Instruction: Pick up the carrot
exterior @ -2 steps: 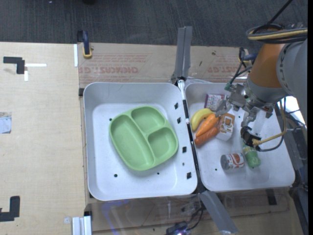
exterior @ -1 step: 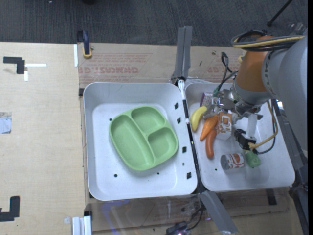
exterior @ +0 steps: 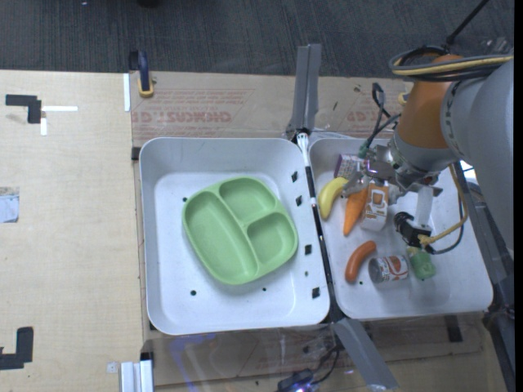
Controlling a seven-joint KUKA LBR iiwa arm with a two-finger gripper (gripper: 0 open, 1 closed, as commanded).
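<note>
So the bench (exterior: 65, 219) is a light wood-coloured board, and the strip of cardboard (exterior: 221, 104) behind the bins has red print on it, upside down from here. Looks like a repeated brand name but I can't make the letters out for sure.

Left bin (exterior: 155, 243) is a shallow white one and it just holds a green divided plate (exterior: 237, 231) with three compartments, nothing in any of them.

Right bin (exterior: 458, 292) is where all the stuff is. The grey arm (exterior: 482, 113) with its orange band comes in from the right and hangs over the upper part of that bin. The gripper (exterior: 377, 170) sits low among the items near the top of the carrot, but whether it's spread or pinching is anyone's guess from this angle.

The carrot (exterior: 353, 211) lies tilted in the right bin, just right of the banana (exterior: 330, 196) and touching a small white carton (exterior: 376, 202) with orange print I can't read. Below it there's a reddish-orange sausage-looking thing (exterior: 358, 261), then a small can (exterior: 389, 269) lying on its side with a white and red label, unreadable, and a little green item (exterior: 423, 265) beside that. A purplish packet (exterior: 350, 167) is up near the gripper.
</note>
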